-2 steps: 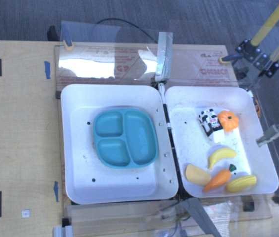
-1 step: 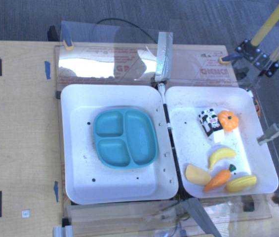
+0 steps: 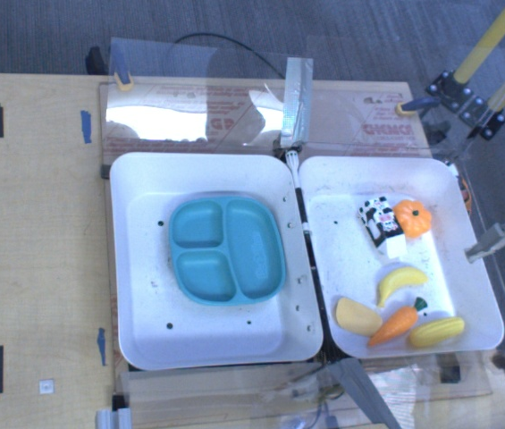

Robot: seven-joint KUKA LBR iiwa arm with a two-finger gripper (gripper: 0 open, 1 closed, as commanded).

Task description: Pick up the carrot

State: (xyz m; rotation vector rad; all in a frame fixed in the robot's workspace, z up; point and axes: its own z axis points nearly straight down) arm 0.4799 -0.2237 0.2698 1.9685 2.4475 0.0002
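1. The carrot (image 3: 394, 323) is lying in the right bin (image 3: 341, 195), near its front edge, slanting with its green tip toward the far right.
2. It is sitting wedged between a pale yellow wedge (image 3: 357, 315) on its left and a lemon-like yellow piece (image 3: 436, 331) on its right, apparently touching both, which is likely crowding any grasp.
3. A banana (image 3: 401, 281) is resting just beyond it; a small pumpkin (image 3: 413, 218) and a black-and-white toy (image 3: 379, 219) are sitting farther back.
4. The left bin (image 3: 136, 239) is holding a blue divided plate (image 3: 228, 248).
5. Whether the tool is wide or narrow cannot be told here.
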